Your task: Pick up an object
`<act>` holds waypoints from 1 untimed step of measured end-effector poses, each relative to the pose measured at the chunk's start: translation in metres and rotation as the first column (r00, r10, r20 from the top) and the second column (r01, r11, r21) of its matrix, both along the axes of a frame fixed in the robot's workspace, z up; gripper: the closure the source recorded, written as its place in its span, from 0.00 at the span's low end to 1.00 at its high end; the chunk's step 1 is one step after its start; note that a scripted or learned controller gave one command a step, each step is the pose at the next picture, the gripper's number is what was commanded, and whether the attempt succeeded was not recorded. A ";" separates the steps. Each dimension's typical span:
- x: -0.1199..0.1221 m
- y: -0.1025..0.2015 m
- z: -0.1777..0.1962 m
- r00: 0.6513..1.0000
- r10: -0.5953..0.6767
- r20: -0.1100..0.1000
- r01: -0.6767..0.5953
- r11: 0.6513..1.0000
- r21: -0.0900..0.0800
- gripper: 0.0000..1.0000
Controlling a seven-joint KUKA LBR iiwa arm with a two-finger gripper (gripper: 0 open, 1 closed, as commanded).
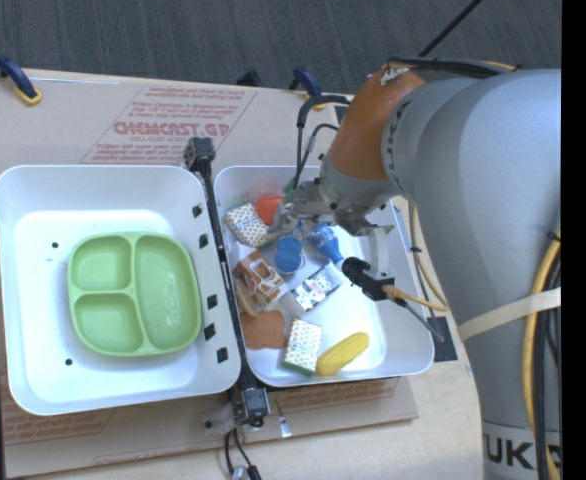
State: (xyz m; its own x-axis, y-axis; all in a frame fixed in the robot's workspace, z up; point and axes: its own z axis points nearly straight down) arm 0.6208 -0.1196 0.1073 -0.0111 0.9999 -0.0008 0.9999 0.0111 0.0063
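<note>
My gripper (300, 220) hangs low in the right bin (405, 353), near its far middle, on the grey arm that comes in from the right. Right below and in front of it stands a blue cup-like piece (289, 256), and a second blue item (326, 241) lies just to the right. An orange-red ball (268, 208) and a white patterned packet (248, 225) lie to the gripper's left. Nearer the front are a brown-and-white box (260, 280), a small printed box (314, 290), a brown disc (265, 330), a green-speckled box (303, 345) and a yellow corn cob (343, 352).
The left bin (23, 368) holds a green divided plate (133, 293). A black clip strip (213, 258) runs along the seam between the bins. Cardboard (163, 118) lies beyond the bins. The arm's bulk covers the right bin's right rim.
</note>
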 end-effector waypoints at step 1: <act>0.020 0.073 0.085 1.000 -0.005 -0.007 0.005 1.000 0.002 1.00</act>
